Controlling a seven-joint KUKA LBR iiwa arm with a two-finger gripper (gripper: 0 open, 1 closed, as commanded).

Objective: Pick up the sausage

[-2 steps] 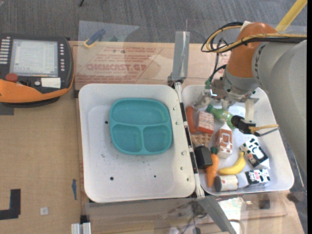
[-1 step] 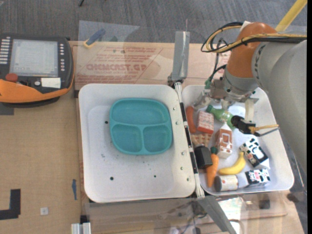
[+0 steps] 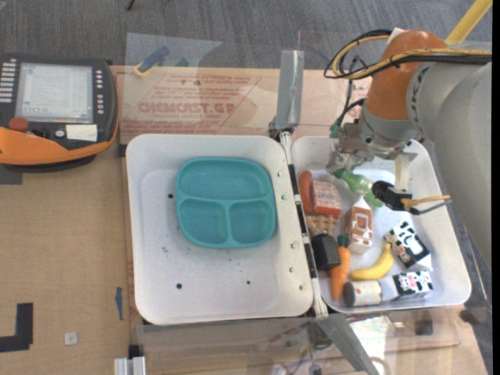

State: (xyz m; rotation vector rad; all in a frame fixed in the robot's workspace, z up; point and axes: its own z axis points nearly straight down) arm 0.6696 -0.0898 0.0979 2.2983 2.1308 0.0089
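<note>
Sausage (image 3: pixel 306 191): reddish-brown, lies lengthwise along the left wall of the right bin (image 3: pixel 445 233), touching the orange-wrapped packet (image 3: pixel 326 198) beside it.
Gripper (image 3: pixel 349 165): hangs over the upper part of the right bin, above the green item (image 3: pixel 355 182); near the sausage, offset to its right.
Grip state: cannot tell; the wrist hides the working end.
Task stage: judged as approach; the sausage is not yet lifted.
Risk 1: descent at the present position would meet the green item or the packet instead of the sausage.
Risk 2: the bin wall leaves little clearance on the sausage's left side; one side of the tool may strike the rim.
Risk 3: the rounded body may roll or slip during closure.
Left bin (image 3: pixel 148 233): holds the teal divided plate (image 3: pixel 226 203).
</note>
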